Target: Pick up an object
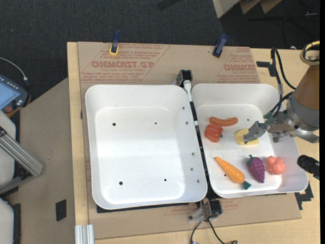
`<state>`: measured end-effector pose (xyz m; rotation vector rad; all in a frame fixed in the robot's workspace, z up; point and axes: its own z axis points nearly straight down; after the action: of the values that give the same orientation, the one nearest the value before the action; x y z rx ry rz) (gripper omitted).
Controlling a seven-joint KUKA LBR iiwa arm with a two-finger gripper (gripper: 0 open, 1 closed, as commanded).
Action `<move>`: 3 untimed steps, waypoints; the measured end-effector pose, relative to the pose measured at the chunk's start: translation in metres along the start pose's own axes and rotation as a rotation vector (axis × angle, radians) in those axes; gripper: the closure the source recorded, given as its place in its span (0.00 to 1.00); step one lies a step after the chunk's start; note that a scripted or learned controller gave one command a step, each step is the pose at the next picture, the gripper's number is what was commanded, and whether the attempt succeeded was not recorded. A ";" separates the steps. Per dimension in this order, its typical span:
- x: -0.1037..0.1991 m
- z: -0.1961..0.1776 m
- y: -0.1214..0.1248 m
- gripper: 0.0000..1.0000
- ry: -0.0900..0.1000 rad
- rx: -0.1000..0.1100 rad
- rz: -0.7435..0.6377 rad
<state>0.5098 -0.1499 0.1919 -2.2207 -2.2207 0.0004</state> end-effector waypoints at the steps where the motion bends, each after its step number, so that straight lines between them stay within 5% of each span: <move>1: 0.060 0.030 -0.025 0.00 0.004 0.006 -0.004; 2: 0.159 0.006 -0.016 0.00 0.003 -0.005 -0.012; 3: 0.153 -0.159 0.031 0.00 -0.001 -0.024 -0.003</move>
<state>0.5408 0.0026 0.3513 -2.2298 -2.2361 -0.0253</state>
